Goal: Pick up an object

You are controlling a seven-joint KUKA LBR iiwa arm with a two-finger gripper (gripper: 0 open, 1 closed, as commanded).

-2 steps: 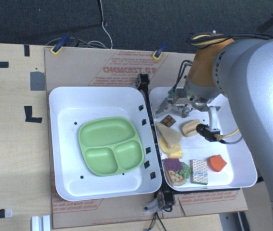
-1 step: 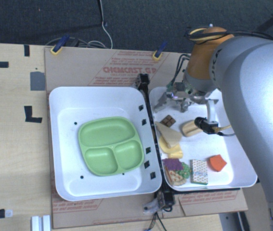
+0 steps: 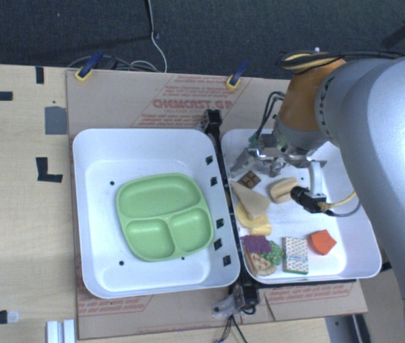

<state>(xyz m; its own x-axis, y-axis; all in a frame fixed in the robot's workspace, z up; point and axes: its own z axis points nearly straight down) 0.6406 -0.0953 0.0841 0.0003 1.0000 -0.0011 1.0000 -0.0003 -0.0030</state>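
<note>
My gripper (image 3: 258,168) hangs low over the far left part of the right bin (image 3: 356,224), open, with nothing between its fingers. Just under it and toward the front lies a small brown square piece (image 3: 250,180). A beige bread roll (image 3: 282,189) lies to its right, close to the black cable end. In front of these are a pale yellow cheese wedge (image 3: 252,203), a yellow block (image 3: 260,227), purple grapes (image 3: 257,245), a green-and-white box (image 3: 296,255) and an orange-red block (image 3: 322,242).
The left bin (image 3: 95,191) holds a green divided plate (image 3: 164,216). A black divider with clips (image 3: 220,191) runs between the bins. The grey arm with its orange band (image 3: 306,102) covers the right bin's far right side.
</note>
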